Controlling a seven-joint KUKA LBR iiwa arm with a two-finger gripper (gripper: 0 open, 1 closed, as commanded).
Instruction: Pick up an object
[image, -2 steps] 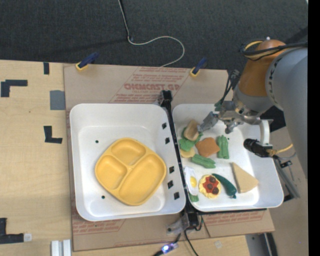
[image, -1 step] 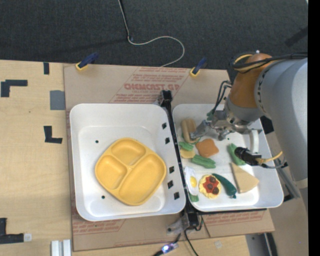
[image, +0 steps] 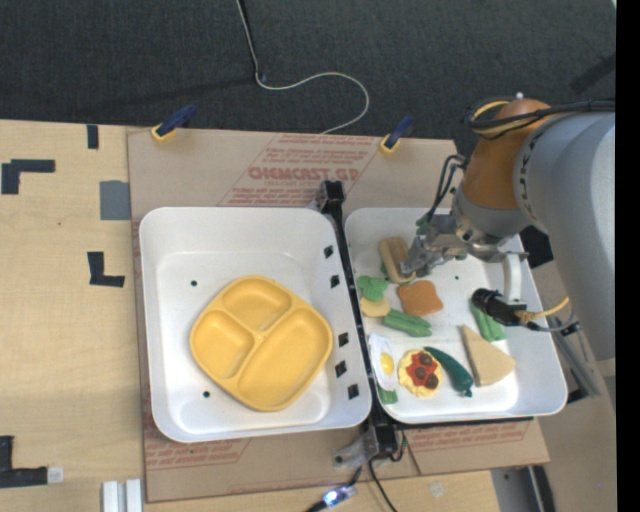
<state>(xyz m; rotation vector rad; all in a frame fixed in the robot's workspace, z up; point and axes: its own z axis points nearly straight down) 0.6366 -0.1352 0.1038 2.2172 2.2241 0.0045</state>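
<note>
Nearest me in the right white bin (image: 548, 400), I see a round toy pizza w/ red topping (image: 420, 371), a dark green toy pod (image: 450, 369) just beside it and a pale wedge of toy cheese (image: 487, 357). Further back: a green toy bean (image: 407, 322), an orange-brown toy patty (image: 420, 297). The left white bin (image: 165, 300) carries a yellow divided plastic plate (image: 262, 342). Farther, the gripper (image: 422, 256) is down at a tan toy bread piece (image: 392, 258) in the right bin's back part; can't tell if it's clenched or released. Brown cardboard (image: 290, 170) covers the surface behind.
</note>
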